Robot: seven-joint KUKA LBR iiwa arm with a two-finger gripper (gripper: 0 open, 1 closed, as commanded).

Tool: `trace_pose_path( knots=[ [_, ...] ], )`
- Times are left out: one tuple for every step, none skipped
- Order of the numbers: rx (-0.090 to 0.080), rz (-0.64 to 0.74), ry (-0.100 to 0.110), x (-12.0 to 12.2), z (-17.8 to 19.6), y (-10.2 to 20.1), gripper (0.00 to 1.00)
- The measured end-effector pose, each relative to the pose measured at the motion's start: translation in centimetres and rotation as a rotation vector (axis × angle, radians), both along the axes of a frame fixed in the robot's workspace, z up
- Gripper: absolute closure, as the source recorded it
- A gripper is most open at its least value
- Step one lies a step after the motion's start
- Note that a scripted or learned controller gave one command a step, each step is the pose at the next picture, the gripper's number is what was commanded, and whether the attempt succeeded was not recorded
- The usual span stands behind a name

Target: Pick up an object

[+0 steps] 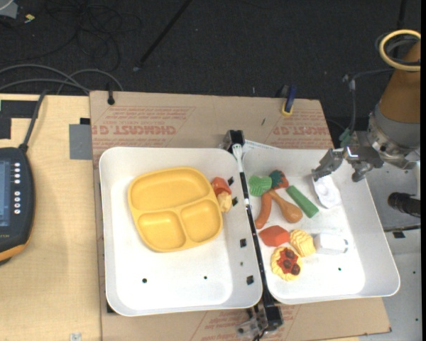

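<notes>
My gripper (339, 170) hangs over the upper right part of the right bin (373, 261), fingers spread open with nothing between them. A white toy (327, 191) lies just below and left of it. Left of that lie a green stick (302, 201), a brown drumstick (287, 206), an orange sausage (264, 208) and a green leafy piece (259, 185). Lower in the bin sit a red-orange piece (273, 234), a yellow shell-like piece (303, 243), a yellow pastry with red topping (287, 263) and another white piece (334, 244).
The left bin (121, 275) holds a yellow divided plate (176, 208), with a red toy (221, 185) and a pale yellow toy (226, 202) at its right edge. A black divider rail (247, 212) separates the bins. A teach pendant (3, 197) lies far left.
</notes>
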State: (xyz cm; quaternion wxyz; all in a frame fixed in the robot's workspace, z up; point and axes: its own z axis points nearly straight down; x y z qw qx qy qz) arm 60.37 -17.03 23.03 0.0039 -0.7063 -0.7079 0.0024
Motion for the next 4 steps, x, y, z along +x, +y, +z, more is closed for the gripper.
trace_pose_path(
  knots=[
    [0.003, 0.003, 0.005, -2.1, -3.4, 6.7, 0.00],
    [-0.002, -0.002, 0.002, -6.1, -13.5, 8.9, 0.00],
    [0.000, -0.008, 0.005, -5.9, -12.4, 8.6, 1.00],
    [0.000, 0.006, -0.012, 0.9, -4.2, 14.9, 1.00]
  ],
)
